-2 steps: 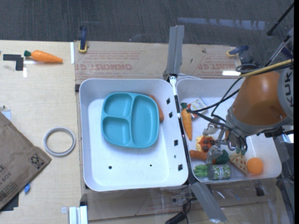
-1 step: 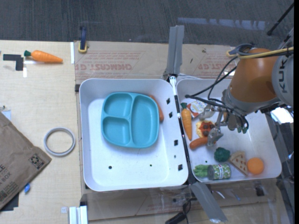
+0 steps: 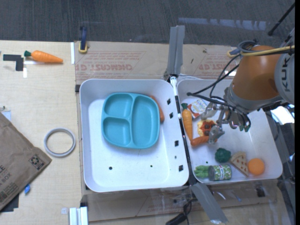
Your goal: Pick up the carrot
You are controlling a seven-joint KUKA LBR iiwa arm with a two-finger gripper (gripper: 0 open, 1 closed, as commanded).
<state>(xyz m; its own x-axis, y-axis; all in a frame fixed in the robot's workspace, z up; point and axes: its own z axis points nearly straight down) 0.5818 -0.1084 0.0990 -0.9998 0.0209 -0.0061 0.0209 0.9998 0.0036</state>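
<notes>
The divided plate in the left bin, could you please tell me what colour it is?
The divided plate is light blue, clearest in the camera view.

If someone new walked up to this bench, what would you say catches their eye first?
Probably the blue divided plate, alone in the left bin, bright against the white. Next, the orange-banded arm reaching in from the right, its tool hanging over the right bin above a cluster of toy food, with the carrot lying along that bin's left wall. A second carrot lies on the bench at far left.

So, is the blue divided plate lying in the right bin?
No, the blue divided plate lies in the left bin, while the right bin holds the carrot and other toy food.
</notes>
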